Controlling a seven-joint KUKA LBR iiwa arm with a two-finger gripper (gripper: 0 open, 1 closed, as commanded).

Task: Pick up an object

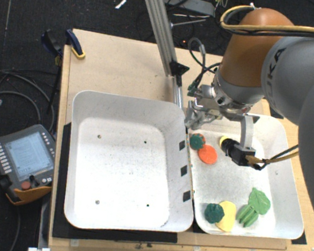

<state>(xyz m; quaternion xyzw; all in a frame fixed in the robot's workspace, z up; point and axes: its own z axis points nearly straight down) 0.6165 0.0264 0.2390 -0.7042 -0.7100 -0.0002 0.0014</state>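
The gripper (197, 119) is seen above the right bin (287, 187), its fingers blurred beyond telling. An orange ball (207, 154), round and without long axis, is partly overlapped just below.

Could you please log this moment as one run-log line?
gripper: over right bin | nearest: orange ball | nothing seen held | left bin: untouched

Dark floor (22, 10) – loose cables (1, 80), pale wooden bench (118, 70), teach pendant (22, 158).
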